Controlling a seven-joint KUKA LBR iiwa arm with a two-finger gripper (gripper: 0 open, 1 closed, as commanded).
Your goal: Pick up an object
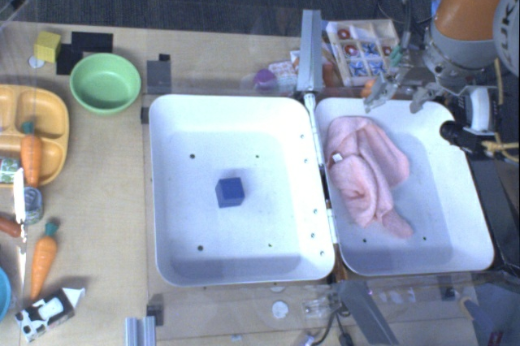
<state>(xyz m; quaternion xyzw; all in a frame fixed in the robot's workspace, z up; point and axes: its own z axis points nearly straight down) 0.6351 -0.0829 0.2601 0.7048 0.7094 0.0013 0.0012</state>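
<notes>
A pink cloth [370,174] lay crumpled and folded across the middle of the right bin [455,255], its left edge near the bin's left wall. The end effector [400,92] hung open above the bin's far rim, gripping nothing. A small blue cube [230,191] sat alone in the left bin [179,255].

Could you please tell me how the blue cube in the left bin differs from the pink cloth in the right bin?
The blue cube is small, rigid and sharp-edged; the pink cloth is much larger, soft and crumpled into folds. The blue cube sits near the middle of the left bin, while the pink cloth sprawls across much of the right bin. Each lies alone in its bin, apart from the gripper.
</notes>
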